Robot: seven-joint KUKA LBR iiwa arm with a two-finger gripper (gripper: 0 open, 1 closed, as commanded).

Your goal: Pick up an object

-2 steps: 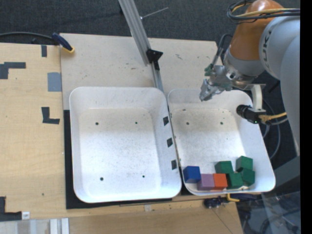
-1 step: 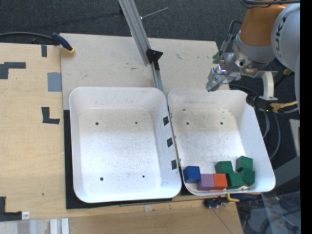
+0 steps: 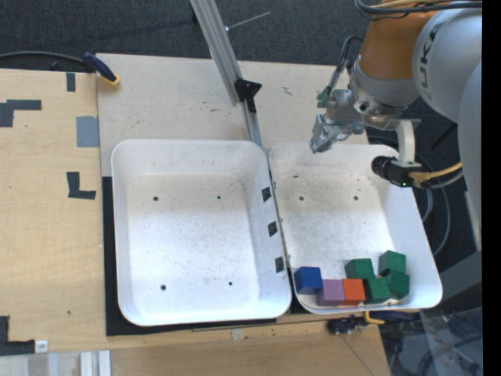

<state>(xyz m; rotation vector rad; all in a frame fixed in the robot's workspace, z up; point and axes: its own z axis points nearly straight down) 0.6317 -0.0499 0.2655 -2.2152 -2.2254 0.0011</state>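
Observation:
Several small blocks lie bunched along the near edge of the right bin (image 3: 407, 210): a blue block (image 3: 308, 279), a purple block (image 3: 333, 291), an orange block (image 3: 354, 290) and green blocks (image 3: 383, 276) at the near right corner. My gripper (image 3: 321, 142) hangs above the far edge of the right bin, well away from the blocks. Its tips point down and nothing shows between them.
The left bin (image 3: 125, 233) stands next to the right one. A slanted metal pole (image 3: 223, 45) with a black clamp runs down to the seam between the bins. A blue and yellow tool (image 3: 102, 67) lies at the bench's far left.

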